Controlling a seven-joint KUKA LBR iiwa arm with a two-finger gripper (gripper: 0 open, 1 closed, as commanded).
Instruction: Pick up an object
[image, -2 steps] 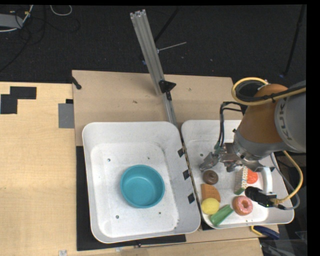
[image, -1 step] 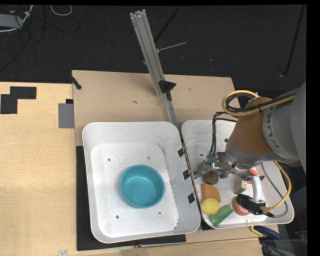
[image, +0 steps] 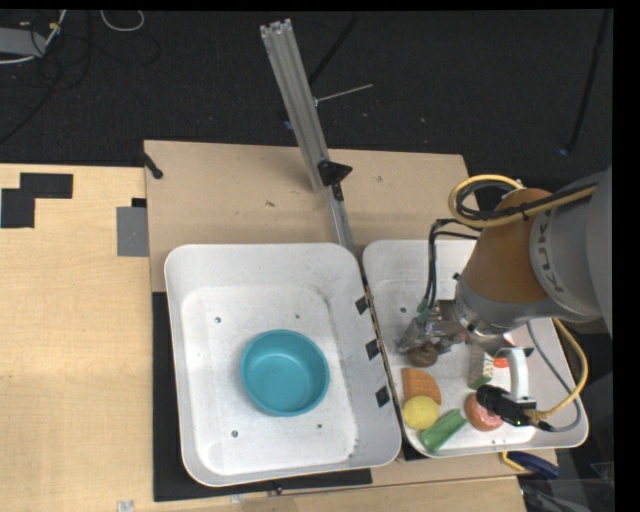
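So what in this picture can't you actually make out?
- Fingers: a small dark blur low in the right bin; open or shut cannot be told.
- Brown object by them: too small to name, and whether it is gripped is unclear.
- Right bin's far side: covered by the arm.
- Red object: partly behind a black cable.
- Green object: too small to identify.
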